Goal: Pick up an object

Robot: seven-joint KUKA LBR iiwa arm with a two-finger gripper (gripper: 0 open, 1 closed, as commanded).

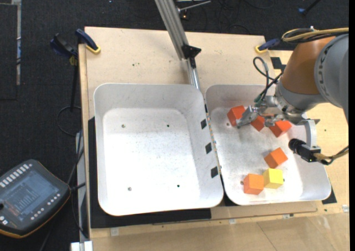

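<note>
The gripper (256, 115) is hanging low over the back of the right bin (316, 191), among a cluster of red blocks. One red block (237, 114) is sitting just to its left, another (280, 127) just to its right; a third seems to be lying under the fingers, partly hidden. Whether the jaws are released or clenched cannot be told. The arm (310, 72) is reaching in from the right, wrist bent downward. An orange block (275, 157) and a yellow block (274, 178) are lying nearer the front.

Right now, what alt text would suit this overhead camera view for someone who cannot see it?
A grey and orange robot arm reaches from the right, its tool low among red blocks in the right white bin. Nearer the front lie two orange blocks and a yellow block.
</note>
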